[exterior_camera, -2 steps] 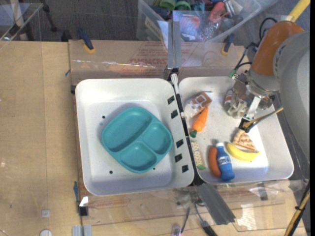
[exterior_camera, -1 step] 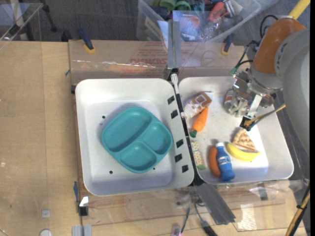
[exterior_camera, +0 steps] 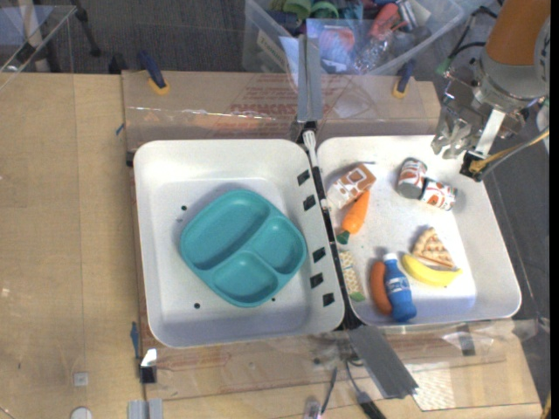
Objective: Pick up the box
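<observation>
A brown and white box (exterior_camera: 354, 182) lies tilted at the far left of the right bin (exterior_camera: 502, 260), close to the divider, with a carrot (exterior_camera: 355, 213) touching its near side. My gripper (exterior_camera: 451, 145) hangs over the bin's far right rim, well to the right of the box and above it. Its fingers stand open with nothing between them. A small red and white pack (exterior_camera: 439, 195) lies just below the gripper, beside a tipped can (exterior_camera: 410, 177).
The right bin also holds a pizza slice (exterior_camera: 432, 246), a banana (exterior_camera: 430, 272), a blue bottle (exterior_camera: 399, 297) and a hot dog (exterior_camera: 378, 286). A teal divided plate (exterior_camera: 243, 246) lies in the left bin (exterior_camera: 157, 234). A clear tub of toys (exterior_camera: 349, 11) stands behind the bins.
</observation>
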Controlling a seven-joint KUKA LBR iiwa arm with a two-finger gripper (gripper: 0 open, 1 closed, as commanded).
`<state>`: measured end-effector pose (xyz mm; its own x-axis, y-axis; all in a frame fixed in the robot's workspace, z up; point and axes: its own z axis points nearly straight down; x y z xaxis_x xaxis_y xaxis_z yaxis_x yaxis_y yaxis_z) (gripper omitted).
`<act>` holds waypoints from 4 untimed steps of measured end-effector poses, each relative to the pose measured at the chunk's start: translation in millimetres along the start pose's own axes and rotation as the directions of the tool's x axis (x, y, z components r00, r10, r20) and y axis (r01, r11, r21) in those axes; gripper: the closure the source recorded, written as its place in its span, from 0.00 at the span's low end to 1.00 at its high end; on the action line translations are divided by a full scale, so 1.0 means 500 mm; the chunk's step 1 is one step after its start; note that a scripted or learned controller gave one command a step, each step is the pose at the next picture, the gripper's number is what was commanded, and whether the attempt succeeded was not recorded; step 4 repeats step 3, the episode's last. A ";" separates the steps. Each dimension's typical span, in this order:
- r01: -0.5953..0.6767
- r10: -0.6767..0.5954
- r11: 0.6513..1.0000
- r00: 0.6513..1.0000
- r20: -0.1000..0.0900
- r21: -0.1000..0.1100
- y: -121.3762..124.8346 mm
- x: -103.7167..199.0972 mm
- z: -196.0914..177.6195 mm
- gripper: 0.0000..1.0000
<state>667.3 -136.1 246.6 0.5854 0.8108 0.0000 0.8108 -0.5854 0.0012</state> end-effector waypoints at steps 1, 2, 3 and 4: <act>-0.168 0.168 0.986 0.986 0.002 0.006 -0.036 0.045 0.236 1.00; -0.003 0.003 1.000 1.000 0.000 0.000 0.033 -0.095 0.080 1.00; -0.311 0.311 0.950 0.950 0.001 0.001 -0.021 -0.013 -0.067 1.00; -0.311 0.311 0.950 0.950 0.001 0.001 -0.021 -0.013 -0.067 1.00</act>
